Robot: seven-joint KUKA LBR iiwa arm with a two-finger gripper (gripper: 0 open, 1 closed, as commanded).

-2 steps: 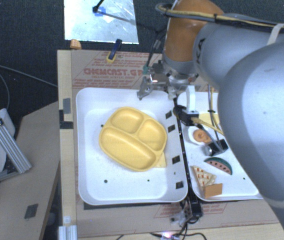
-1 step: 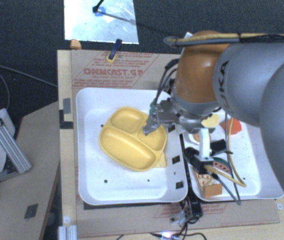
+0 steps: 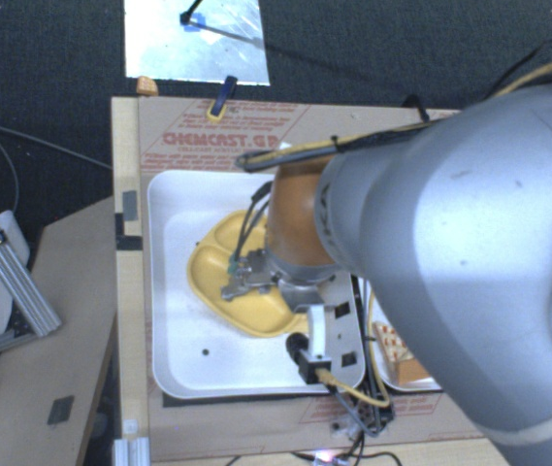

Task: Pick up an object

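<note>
A yellow, rounded, dish-like object (image 3: 225,280) lies in the left white bin (image 3: 174,260), towards its middle. The arm comes in from the right, and its orange-banded wrist hangs right over the object's right side. My gripper (image 3: 243,278) points down at the yellow object's right half, touching it or just above it. The wrist hides the fingertips. A small dark speck (image 3: 205,351) sits on the bin floor near the front.
The right bin (image 3: 406,377) is mostly hidden under the arm; a tan, patterned object (image 3: 397,352) shows at its near left corner. Cardboard (image 3: 227,129) lies under the bins, with a blue and yellow clip (image 3: 222,98) at its far edge.
</note>
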